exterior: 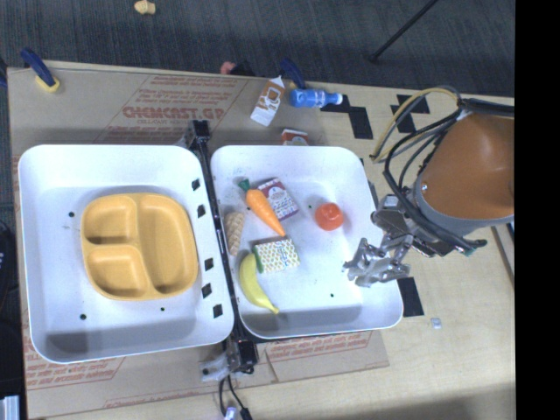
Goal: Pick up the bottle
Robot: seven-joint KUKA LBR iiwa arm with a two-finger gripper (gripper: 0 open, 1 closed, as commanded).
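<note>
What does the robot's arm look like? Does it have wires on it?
The arm comes in from the right. It is grey with a big, round orange band above the wrist. Black cables, one with a yellowish streak, loop around it near the top. At its end sits the gripper, a small silvery-grey metal part with dark bits, much thinner than the chunky arm behind it.

Robot lab: arm (464,173), white bins (52,173)
</note>
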